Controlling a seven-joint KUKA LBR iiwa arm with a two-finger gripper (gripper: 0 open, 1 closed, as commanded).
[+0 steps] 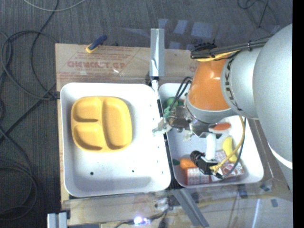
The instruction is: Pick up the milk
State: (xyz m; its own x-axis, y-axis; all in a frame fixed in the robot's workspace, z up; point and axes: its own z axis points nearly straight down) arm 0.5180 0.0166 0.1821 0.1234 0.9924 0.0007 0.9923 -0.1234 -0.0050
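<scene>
Bench bears 2 bins (66, 141) (1 yellow tray (102, 122)).

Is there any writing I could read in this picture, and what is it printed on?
Red print on the cardboard sheet behind the bins: too blurred to read.
Red carton in the right bin: any label too small to read.
KUKA arm: dark lettering, cut off and unreadable.
</scene>
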